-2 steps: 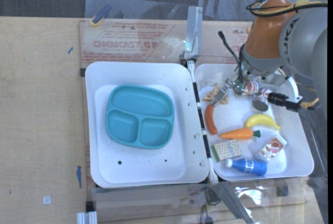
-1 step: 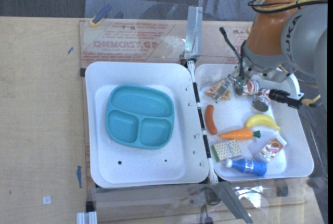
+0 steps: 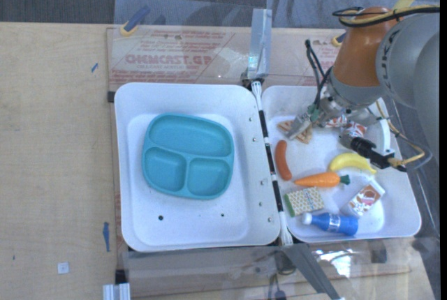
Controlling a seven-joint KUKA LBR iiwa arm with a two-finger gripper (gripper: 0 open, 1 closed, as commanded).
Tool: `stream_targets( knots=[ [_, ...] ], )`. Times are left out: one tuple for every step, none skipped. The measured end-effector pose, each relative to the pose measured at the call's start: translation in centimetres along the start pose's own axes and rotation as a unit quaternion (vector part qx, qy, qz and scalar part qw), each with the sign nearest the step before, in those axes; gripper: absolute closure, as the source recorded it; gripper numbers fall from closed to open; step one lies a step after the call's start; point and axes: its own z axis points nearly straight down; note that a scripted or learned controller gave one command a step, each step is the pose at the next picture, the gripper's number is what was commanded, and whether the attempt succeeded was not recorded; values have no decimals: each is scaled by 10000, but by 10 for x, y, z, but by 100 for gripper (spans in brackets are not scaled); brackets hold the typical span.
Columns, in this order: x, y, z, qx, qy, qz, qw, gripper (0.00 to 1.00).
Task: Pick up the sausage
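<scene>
Blue bottle [image 3: 334, 223], carrot [image 3: 318, 180], banana [image 3: 351, 162] beside sausage [image 3: 283, 160]

gripper [image 3: 305, 125] low in right bin [image 3: 401, 222], upper part | sausage [image 3: 282, 159] just below-left of jaws, apart, along bin's left wall | carrot [image 3: 318, 180] below jaws | banana [image 3: 351, 162] to their right | teal plate [image 3: 188, 155] in left bin [image 3: 133, 173], well left
</scene>
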Motion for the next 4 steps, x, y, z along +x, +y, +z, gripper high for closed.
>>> stream_targets(
  knots=[
    [0,0,0,-4,-6,2,10000,0],
    [0,2,-11,-28,-18,-6,10000,100],
    [0,2,-11,-28,-19,-6,10000,0],
    [-4,13,1,0,-14,-666,9978,0]
  ],
)
